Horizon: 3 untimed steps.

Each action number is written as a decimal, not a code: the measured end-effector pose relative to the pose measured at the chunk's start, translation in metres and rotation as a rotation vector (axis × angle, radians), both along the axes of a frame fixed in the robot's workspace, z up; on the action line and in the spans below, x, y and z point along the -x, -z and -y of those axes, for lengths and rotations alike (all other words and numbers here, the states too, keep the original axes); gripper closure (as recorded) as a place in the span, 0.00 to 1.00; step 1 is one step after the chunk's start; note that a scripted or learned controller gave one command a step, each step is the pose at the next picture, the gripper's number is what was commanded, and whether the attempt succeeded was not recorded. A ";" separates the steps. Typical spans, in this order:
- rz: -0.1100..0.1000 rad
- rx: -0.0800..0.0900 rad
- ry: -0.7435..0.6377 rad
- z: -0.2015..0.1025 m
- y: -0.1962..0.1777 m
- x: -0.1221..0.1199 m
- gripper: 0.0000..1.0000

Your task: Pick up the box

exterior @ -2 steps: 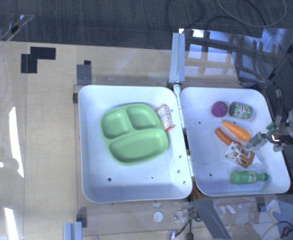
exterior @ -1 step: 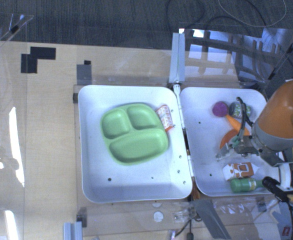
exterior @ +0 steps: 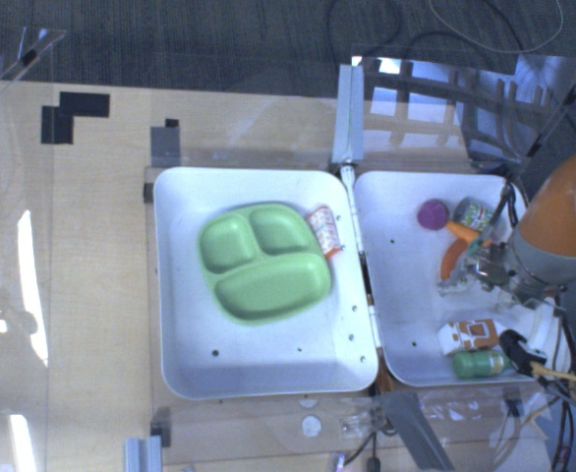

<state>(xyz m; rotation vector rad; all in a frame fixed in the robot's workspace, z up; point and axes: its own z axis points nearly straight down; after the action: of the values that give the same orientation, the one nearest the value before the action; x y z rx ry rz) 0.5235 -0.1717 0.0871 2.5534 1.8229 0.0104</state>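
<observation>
Carrot [exterior: 452, 257] apparently beside end effector [exterior: 481, 268].

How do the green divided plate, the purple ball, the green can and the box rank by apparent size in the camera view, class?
1. green divided plate, by far the largest.
2. box and green can: they look alike, so I won't rank them.
3. purple ball, the smallest.

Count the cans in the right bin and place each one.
2. One green can stands near the far edge beside the purple ball; another green can lies at the near edge. The arm may hide more.
</observation>
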 end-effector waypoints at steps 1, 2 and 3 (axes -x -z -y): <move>0.004 -0.001 -0.132 -0.092 -0.001 -0.023 0.00; -0.005 0.002 -0.241 -0.037 -0.041 -0.036 0.00; 0.001 0.001 -0.156 -0.090 0.000 -0.079 0.00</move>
<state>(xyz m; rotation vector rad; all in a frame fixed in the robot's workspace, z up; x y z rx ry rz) 0.6026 -0.0819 0.0868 2.4029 2.0156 0.0111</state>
